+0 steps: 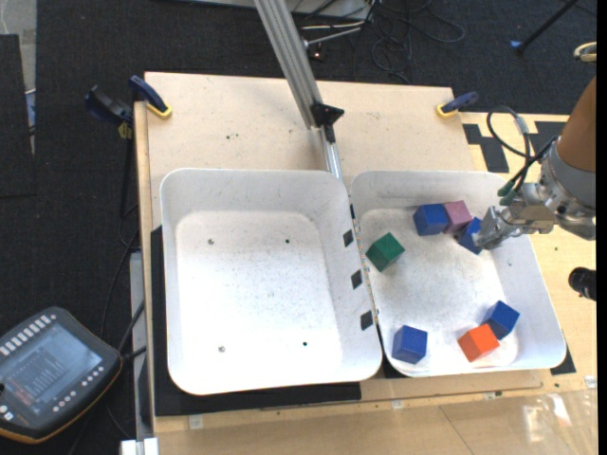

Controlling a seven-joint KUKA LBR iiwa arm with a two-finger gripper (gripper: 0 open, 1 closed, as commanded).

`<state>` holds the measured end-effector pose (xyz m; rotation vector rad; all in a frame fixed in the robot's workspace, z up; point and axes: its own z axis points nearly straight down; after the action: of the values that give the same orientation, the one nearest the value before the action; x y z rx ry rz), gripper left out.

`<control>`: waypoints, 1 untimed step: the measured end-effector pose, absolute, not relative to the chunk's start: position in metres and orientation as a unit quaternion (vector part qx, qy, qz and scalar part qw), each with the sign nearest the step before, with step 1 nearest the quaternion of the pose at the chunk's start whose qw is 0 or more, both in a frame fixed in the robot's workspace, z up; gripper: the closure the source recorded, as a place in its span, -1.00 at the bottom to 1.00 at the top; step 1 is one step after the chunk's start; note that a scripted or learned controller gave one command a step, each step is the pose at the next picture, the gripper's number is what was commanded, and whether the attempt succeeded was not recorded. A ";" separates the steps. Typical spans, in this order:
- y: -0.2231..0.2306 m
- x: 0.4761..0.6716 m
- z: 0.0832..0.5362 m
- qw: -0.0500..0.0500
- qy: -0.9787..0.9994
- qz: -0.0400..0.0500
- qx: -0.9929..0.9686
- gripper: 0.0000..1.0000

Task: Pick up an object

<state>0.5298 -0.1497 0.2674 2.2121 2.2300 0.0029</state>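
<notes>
The right bin (446, 183) holds several small blocks. A blue block (432, 219) and a pink block (458, 212) sit side by side near its back. My gripper (486, 234) hangs low just right of them, against a dark blue block (469, 236) that it partly hides. Whether that block is gripped is unclear. A green block (385, 251) lies near the bin's left wall. Toward the front lie a blue block (410, 343), an orange block (478, 341) and another blue block (503, 318).
The left bin (175, 207) adjoins the right one along a shared wall. A slanted metal pole (294, 55) ends at the back between the bins. Clamps (152, 98) hold the board's back corners. A teach pendant (47, 373) lies at the lower left.
</notes>
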 end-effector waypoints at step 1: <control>-0.102 0.532 0.271 0.000 0.710 0.001 0.704 1.00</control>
<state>0.5319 -0.1016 0.2708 2.2120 2.2304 0.0028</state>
